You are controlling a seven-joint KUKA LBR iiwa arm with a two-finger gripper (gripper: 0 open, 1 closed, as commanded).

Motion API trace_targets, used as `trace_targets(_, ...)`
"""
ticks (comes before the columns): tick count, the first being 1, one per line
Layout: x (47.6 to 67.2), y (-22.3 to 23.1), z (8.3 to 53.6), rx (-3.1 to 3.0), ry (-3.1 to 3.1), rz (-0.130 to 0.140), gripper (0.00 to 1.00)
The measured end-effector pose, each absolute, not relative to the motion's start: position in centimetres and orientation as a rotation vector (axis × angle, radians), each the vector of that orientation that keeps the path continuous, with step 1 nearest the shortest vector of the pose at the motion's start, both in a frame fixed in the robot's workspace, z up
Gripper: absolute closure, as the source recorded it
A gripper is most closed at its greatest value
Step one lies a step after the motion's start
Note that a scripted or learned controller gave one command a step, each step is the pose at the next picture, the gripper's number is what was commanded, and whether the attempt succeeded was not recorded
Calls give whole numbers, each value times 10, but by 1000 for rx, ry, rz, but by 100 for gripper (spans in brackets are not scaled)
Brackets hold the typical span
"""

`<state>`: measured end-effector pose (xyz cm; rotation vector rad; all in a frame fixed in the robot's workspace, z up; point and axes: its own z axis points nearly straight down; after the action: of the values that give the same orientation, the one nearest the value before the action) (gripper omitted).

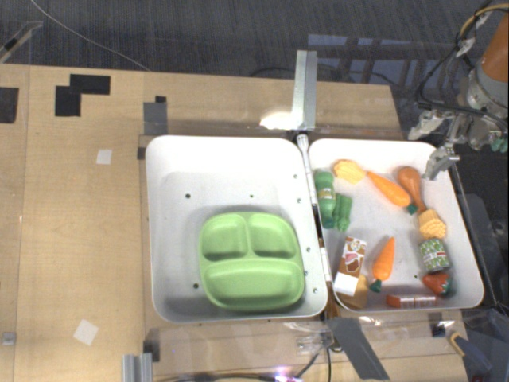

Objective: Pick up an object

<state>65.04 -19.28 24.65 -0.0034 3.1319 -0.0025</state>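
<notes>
The right bin (469,245) holds several toy foods: a yellow piece (347,170), an orange carrot (387,188), a brown drumstick (409,183), a corn cob (432,225), a green can (433,255), a second carrot (383,259), a small carton (352,259) and green vegetables (326,191). My gripper (442,153) hangs at the far right corner of this bin, just right of the drumstick and above it. Nothing shows in its grasp.
A green divided plate (251,261) lies in the left bin (171,213), toward its front. A metal post (305,90) stands behind the wall between the two bins. Cables and the arm's wrist (489,78) crowd the upper right.
</notes>
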Motion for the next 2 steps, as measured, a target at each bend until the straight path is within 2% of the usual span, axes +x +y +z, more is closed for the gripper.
trace_targets(1, 664, -196, 90, -52, 3126, -5, 0)
trace_targets(2, 648, -109, 88, -181, 3124, 2, 0)
